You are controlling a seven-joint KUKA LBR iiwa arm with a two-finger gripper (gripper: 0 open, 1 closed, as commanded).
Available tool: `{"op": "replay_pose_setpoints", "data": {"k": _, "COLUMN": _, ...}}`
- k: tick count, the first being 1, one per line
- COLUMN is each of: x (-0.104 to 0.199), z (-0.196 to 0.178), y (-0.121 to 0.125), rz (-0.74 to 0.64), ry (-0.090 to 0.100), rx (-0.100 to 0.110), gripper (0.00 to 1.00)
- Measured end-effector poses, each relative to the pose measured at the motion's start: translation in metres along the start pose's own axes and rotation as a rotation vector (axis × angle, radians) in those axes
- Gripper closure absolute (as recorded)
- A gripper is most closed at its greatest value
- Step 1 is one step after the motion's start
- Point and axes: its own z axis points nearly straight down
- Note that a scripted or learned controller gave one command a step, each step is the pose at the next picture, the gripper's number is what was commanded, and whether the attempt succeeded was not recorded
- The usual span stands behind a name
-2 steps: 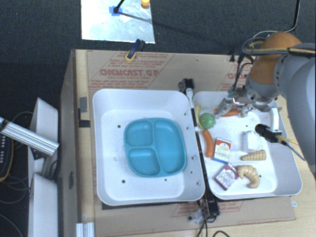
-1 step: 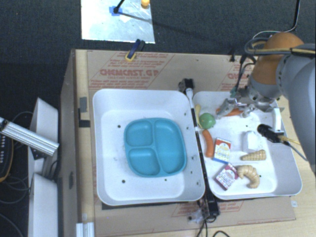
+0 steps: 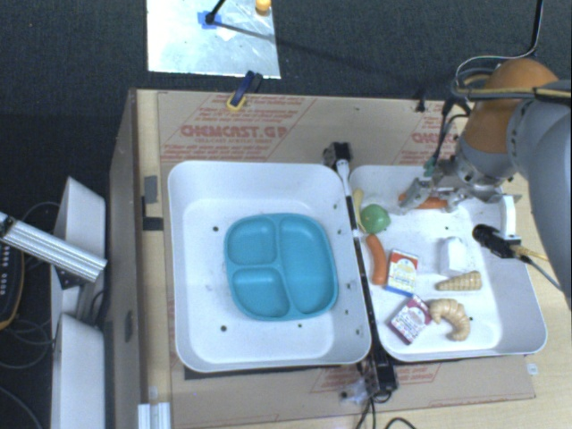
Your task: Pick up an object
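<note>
1. Over the right bin, at its far edge, the gripper hangs low, and whether it is released or clenched cannot be told from this slant.
2. An orange piece lies just beneath it, touching or nearly so, and is partly hidden. It looks like the nearest candidate, with its long axis running left to right.
3. Other choices lie nearer the camera and to the left of the gripper: one green ball, one orange sausage lying lengthwise away from the camera, two small red packets, one white block, one cone, and one tan croissant.
4. One blue divided tray sits alone in the left bin, well apart from the gripper.
5. Two bins in all, and a single arm.
</note>
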Motion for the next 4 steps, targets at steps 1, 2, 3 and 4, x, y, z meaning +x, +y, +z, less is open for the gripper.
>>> {"op": "replay_pose_setpoints", "data": {"k": 1, "x": -0.008, "z": -0.001, "y": 0.000, "rz": 0.000, "ry": 0.000, "rx": -0.001, "gripper": 0.00}}
{"op": "replay_pose_setpoints", "data": {"k": 2, "x": 0.000, "z": 0.000, "y": 0.000, "rz": -0.001, "ry": -0.003, "rx": -0.002, "gripper": 0.00}}
{"op": "replay_pose_setpoints", "data": {"k": 3, "x": 0.011, "z": 0.000, "y": 0.000, "rz": -0.001, "ry": -0.003, "rx": -0.002, "gripper": 0.00}}
{"op": "replay_pose_setpoints", "data": {"k": 4, "x": 0.040, "z": 0.000, "y": 0.000, "rz": -0.002, "ry": -0.001, "rx": -0.003, "gripper": 0.00}}
